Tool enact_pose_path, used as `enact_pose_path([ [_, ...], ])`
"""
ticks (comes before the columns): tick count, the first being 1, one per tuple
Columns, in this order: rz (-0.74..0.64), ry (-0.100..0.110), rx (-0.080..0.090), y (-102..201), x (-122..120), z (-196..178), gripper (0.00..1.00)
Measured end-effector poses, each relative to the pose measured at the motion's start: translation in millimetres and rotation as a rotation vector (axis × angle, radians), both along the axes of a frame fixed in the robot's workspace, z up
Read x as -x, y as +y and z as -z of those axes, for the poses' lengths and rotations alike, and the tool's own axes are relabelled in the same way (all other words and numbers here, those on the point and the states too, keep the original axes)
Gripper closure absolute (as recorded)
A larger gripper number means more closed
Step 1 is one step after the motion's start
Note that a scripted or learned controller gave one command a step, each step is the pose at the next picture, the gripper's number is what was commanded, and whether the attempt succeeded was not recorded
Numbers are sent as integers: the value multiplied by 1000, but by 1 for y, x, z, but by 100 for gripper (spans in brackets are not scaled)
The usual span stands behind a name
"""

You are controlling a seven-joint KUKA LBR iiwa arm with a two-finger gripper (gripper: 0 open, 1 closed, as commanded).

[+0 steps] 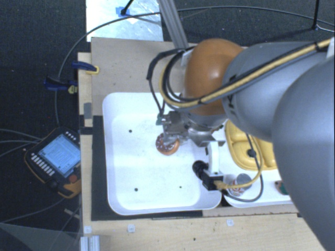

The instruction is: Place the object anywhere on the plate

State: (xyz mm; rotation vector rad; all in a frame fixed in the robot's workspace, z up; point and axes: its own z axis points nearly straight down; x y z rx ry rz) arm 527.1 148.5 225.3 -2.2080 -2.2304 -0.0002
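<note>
The object, a small round brownish thing with a pale centre, lies on the floor of the left bin, near that bin's middle and toward its right side. The pincer hangs right over it, low enough that its metal tip overlaps the object's upper edge from this angle. Whether it is apart, together or clamped on the thing I cannot tell, since the wrist and its orange band cover the working end from above. The arm comes in from the right and crosses the right bin, which explains why so little of that bin shows. In that bin sits a yellow plate, partly under the arm, with its left rim close to the wall between the two bins. The plate is near the object but apart from it, with the bin walls between them. Judging by this, the pick step is in hand and the placing is not yet done. The bins rest on a tan desk.
</note>
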Motion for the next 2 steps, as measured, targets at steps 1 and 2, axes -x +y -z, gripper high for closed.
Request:
enact_pose_path([
  [1,0,-2,0,47,8,1,100],
  [2,6,-2,1,44,7,1,0],
])
